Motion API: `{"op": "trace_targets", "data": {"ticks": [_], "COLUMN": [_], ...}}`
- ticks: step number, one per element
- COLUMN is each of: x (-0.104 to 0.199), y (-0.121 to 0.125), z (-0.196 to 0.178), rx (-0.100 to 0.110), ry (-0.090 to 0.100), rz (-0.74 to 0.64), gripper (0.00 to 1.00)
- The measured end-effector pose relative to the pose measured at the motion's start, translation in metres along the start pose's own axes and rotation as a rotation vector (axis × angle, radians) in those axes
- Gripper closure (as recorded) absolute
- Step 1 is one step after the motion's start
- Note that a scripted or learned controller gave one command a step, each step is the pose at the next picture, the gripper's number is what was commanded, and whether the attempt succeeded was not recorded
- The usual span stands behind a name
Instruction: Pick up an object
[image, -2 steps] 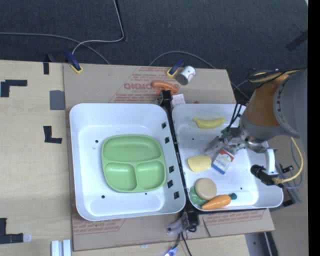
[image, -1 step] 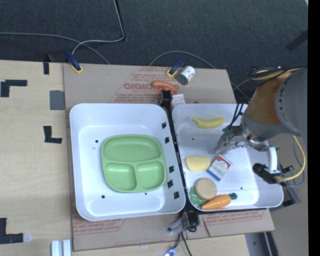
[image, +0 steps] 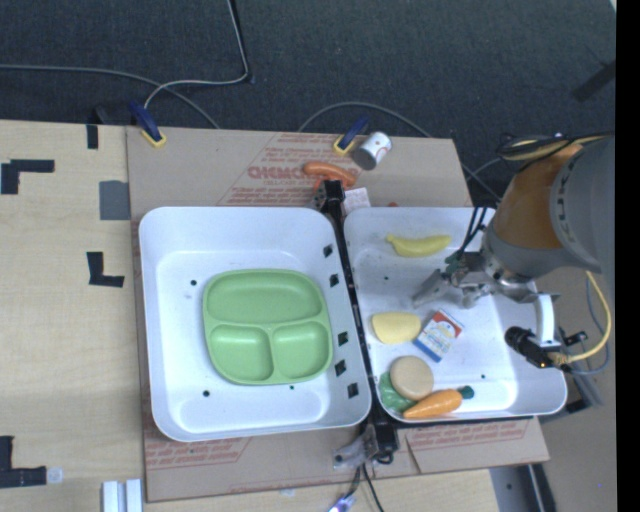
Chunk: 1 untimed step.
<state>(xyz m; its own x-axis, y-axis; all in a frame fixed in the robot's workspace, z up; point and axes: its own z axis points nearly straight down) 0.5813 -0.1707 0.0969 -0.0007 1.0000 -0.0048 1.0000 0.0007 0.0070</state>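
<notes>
Lying nearest the camera along the front wall of the right white bin (image: 530, 405), an orange toy carrot (image: 434, 404) points its long axis left to right, green end toward the right, touching a tan round bun-like disc (image: 411, 377) and a green piece (image: 391, 396). Just beyond sit a pale yellow wedge (image: 396, 326) and a small blue, white and red carton (image: 437, 336) whose print is too small to read. Bare floor lies right of the carton. The gripper (image: 432, 291) hangs low over mid-bin; whether its fingers are parted cannot be told. Farther back, a yellow toy banana (image: 419, 243) lies crosswise. The left white bin (image: 160, 300) holds a green three-compartment plate (image: 267, 326). Red printing on the cardboard sheet (image: 200, 170) reads upside down, illegible.
</notes>
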Motion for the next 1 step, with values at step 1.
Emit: {"op": "trace_targets", "data": {"ticks": [1], "x": [0.0146], "y": [-0.0298], "z": [0.0088], "rx": [-0.002], "ry": [0.0], "rz": [0.002], "gripper": [0.0]}}
